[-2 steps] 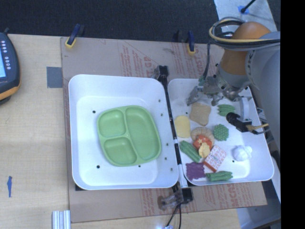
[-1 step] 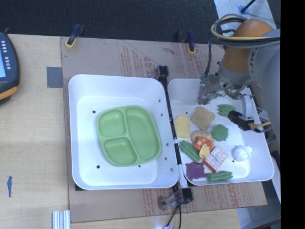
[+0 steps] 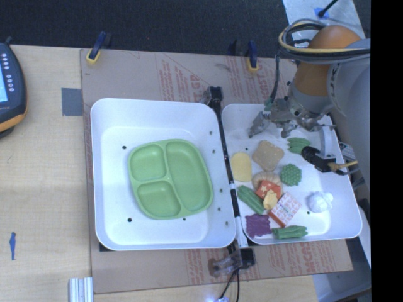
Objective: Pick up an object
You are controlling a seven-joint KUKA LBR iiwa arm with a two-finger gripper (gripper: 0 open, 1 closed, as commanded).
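My gripper [image 3: 272, 122] hangs over the far end of the right bin [image 3: 345, 231], w/ the orange wrist band above it, just beside the tan toast slice [image 3: 269, 154]. Fingers look spread, nothing between them, so I'm holding nothing atm. The pile of toy food sits mid-bin: toast at the top, pale yellow piece [image 3: 241, 166] to its left, round green knobbly piece [image 3: 291, 174] to its right, then a red/orange lump [image 3: 267, 186], a green bean pod [image 3: 250, 199], a red-and-white checked packet [image 3: 285, 208], a purple piece [image 3: 256, 224] and another green pod [image 3: 289, 233] nearest the camera. A white crumpled bit [image 3: 319, 201] lies apart toward the right wall. Left bin [image 3: 107, 168] has a green divided plate [image 3: 169, 178], well apart from my tool. Closest target = the toast, I'd say. Prob light, stiff plastic or foam, smooth faces, so likely slippery if pinched flat-on; I'd take it across the two short edges, approx mid-length, coming straight down. It touches or nearly touches the red lump below, so fingers need the free sides. Nothing here looks fragile. Risk: flat piece tips or skids on the bin floor.
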